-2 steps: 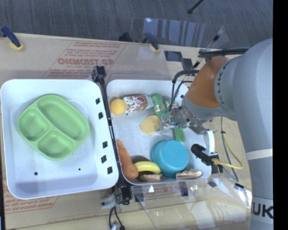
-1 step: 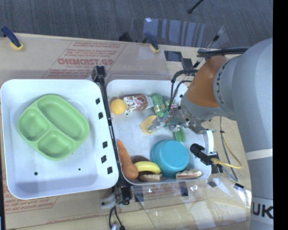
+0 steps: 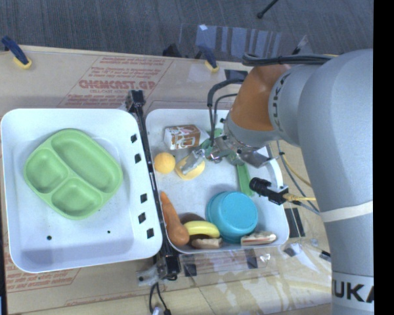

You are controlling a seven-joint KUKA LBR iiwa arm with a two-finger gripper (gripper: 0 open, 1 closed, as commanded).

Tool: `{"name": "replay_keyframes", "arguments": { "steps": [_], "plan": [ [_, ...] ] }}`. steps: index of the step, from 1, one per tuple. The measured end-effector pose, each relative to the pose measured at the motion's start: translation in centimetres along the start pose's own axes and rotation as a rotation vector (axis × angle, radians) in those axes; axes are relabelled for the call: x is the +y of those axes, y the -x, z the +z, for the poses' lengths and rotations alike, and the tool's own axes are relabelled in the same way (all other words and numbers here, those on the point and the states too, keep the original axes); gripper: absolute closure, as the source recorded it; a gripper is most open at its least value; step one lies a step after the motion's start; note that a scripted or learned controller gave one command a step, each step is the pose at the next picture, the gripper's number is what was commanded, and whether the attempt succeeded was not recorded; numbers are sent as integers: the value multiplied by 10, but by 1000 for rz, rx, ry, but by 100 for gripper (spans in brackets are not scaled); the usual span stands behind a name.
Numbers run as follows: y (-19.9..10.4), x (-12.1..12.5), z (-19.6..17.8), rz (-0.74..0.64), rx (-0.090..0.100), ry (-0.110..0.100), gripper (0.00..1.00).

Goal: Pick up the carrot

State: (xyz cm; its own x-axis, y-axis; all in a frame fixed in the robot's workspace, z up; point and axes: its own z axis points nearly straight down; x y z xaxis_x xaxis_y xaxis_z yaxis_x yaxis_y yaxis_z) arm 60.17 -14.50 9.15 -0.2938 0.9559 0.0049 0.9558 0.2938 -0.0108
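The carrot [image 3: 173,220] is orange and lies lengthwise against the left wall of the right bin [image 3: 276,176], near its front corner, with its thick end toward the front. My gripper [image 3: 198,157] hangs over the upper middle of that bin, right above a yellow fruit [image 3: 192,169]. It is well behind the carrot and slightly to its right. Nothing orange shows at the gripper. The grey arm and its orange band [image 3: 256,104] cover the bin's far right corner.
Around the carrot lie a banana [image 3: 202,229], a blue bowl [image 3: 233,215] and a brown bread piece [image 3: 205,243]. A yellow ball [image 3: 163,163], a small brown carton [image 3: 181,136] and a green stick [image 3: 244,179] sit further back. The left bin [image 3: 26,248] holds a green divided plate [image 3: 72,172].
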Motion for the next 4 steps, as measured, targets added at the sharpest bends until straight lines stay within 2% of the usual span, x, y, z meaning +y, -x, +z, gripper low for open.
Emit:
{"name": "replay_keyframes", "arguments": {
  "steps": [1,2,3,4],
  "plan": [
    [-63,-39,1,-130,-2,4,0],
    [-61,-39,-10,-135,-4,1,100],
    [-130,-86,-99,283,0,7,100],
    [-178,-78,-97,255,-1,0,100]
  ]
}}
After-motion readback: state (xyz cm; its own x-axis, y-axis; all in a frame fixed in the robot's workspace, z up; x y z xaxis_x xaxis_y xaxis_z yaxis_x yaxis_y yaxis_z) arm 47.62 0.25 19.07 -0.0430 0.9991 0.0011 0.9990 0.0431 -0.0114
